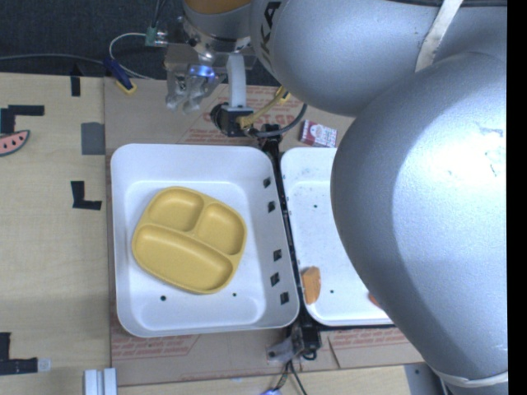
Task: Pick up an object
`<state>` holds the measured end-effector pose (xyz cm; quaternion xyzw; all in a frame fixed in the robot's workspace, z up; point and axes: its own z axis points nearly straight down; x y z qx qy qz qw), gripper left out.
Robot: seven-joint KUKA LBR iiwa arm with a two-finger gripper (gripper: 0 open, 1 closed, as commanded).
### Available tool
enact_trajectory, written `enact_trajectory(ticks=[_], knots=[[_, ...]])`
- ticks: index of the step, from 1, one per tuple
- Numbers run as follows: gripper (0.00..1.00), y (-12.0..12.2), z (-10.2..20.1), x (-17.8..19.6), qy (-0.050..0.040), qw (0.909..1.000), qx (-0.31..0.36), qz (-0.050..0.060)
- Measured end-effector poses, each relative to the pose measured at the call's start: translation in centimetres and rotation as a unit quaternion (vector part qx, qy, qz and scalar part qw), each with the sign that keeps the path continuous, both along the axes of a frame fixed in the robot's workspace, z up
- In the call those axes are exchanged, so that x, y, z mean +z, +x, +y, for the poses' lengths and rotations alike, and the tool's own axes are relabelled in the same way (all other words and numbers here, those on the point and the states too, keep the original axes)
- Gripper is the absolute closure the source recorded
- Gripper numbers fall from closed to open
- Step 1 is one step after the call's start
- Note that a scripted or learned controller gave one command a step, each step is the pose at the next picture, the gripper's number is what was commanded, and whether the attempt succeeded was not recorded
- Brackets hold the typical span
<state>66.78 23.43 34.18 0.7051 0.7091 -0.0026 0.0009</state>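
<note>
Two white bins: left (123,220) holds a yellow divided plate (189,239); end effector (188,89) state indiscernible.

No legible text; partial dark lettering on the arm (272,23).

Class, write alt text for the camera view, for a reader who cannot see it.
A yellow three-compartment plastic plate lies in the left white bin. The grey arm's gripper is beyond the bin's far edge, above the bench. A small orange-brown object lies in the right white bin.
</note>
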Motion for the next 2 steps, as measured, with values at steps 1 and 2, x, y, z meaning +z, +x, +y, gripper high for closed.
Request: enact_trajectory(ticks=[1, 2], knots=[[1.0, 0.0, -0.1, -5.4, 0.0008, 1.0, -0.002, 0.0], [1.0, 0.1, -7.3, -0.5, 0.0019, 1.0, -0.003, -0.001]])
